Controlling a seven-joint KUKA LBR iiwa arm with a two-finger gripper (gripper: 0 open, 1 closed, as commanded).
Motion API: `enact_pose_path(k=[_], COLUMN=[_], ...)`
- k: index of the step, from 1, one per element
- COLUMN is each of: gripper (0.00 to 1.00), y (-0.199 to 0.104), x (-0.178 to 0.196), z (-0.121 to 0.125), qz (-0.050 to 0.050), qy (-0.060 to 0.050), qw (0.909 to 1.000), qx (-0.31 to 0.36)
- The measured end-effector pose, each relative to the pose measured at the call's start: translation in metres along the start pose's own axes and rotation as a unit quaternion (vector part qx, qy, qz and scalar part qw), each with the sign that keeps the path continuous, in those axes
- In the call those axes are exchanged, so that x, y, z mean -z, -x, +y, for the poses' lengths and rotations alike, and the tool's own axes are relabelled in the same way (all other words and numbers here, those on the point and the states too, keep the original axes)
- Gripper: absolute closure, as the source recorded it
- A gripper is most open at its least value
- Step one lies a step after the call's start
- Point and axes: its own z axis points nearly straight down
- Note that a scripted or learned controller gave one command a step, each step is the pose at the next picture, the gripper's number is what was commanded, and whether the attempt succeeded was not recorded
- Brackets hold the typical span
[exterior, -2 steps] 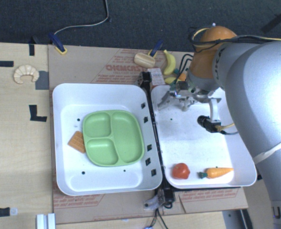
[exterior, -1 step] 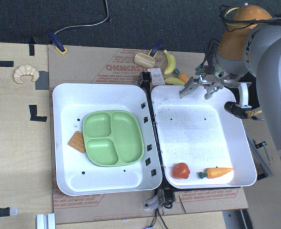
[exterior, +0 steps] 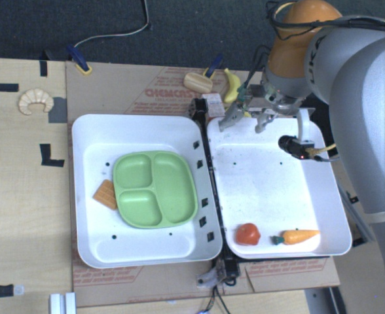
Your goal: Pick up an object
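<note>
Cardboard-covered desk [exterior: 146, 93] with two white bins side by side, arm coming in from the right. The fingers [exterior: 247, 118] hang spread apart with nothing between them, over the far rim of the right bin [exterior: 271, 175], up by its back-left corner.

Closest pickable stuff in that bin sits at the opposite, near edge: a tomato [exterior: 247, 234] and a carrot [exterior: 298, 237] just beside it, both well apart from the fingers. So the move I'd guess is a long pull toward the front of the bin. The carrot lies with its long axis roughly left-right, tip pointing right, so closing across its width looks easiest.

Left bin [exterior: 88, 188] holds a green divided plate [exterior: 156, 188] with a tan wedge, maybe bread [exterior: 105, 194], tucked against its left side. Outside the bins, a banana [exterior: 231, 85] and a roll-like piece [exterior: 197, 82] sit just behind the fingers, and a croissant [exterior: 35, 101] lies far left.
</note>
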Motion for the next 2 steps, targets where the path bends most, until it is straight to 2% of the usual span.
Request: enact_pose_path(k=[1, 2], gripper=[0.00, 0.00], y=[0.0319, 0.0318], x=[0.0058, 0.0057], z=[-0.0004, -0.0004], qz=[-0.001, -0.001], qy=[0.000, 0.000], qw=[1.0000, 1.0000], qx=[-0.001, -0.001])
